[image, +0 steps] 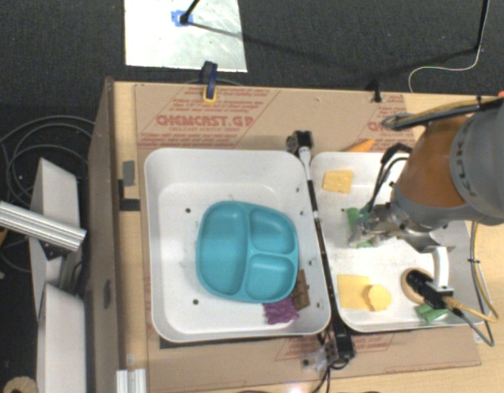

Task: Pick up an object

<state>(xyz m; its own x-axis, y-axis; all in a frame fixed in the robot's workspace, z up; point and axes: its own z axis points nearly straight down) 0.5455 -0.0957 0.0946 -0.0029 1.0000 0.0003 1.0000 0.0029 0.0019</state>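
Nothing is lifted yet. The end effector [368, 226] is low inside the right shallow white bin [383, 260], at its middle, and no object is visibly gripped. Whether it is released or clenched cannot be told from this angle.

The nearest candidate is a small green piece [351, 215], which lies just beside the end effector on the side toward the other bin. It may be touching the end effector. Securing and raising an object is still all to do.

Other candidates in this bin are a pale yellow square slab [338, 181] near the far wall, and a yellow block [353, 286] touching a rounded yellow lump [380, 299] near the front wall.

The green piece sits close to the paired rims between the bins, so there is little room on that side. The bare floor around the end effector is freer.

The left shallow white bin [174, 219] holds a teal divided plastic plate [248, 252]. A purple crumpled piece [278, 311] and a brown stick-like piece [302, 291] are crowded at the plate's front corner.
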